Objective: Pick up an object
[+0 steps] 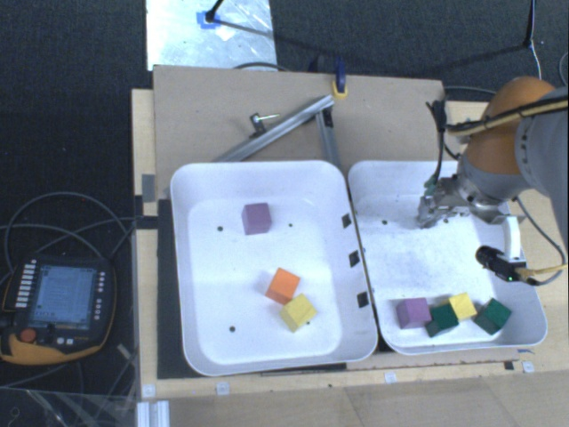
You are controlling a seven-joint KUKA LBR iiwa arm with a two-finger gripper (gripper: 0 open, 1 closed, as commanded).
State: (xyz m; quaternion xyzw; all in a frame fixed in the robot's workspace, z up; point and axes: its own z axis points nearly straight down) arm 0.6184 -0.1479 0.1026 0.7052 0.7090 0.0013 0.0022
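In the left bin (191, 194) lie a purple cube (256, 218) near the back, an orange cube (283, 285) and a yellow cube (299, 312) side by side toward the front. Along the front of the right bin (391, 178) sit a purple cube (412, 312), a dark green block (441, 319), a yellow cube (462, 306) and another green block (492, 315). My gripper (433, 212) hangs low over the back of the right bin, well away from all the cubes. Nothing shows between its fingers.
A metal bar (276, 127) lies slanted on the brown board behind the bins. A teach pendant (58, 305) with cables rests on the floor at the left. The arm's grey body with its orange band (511, 123) crosses the right bin's back right corner.
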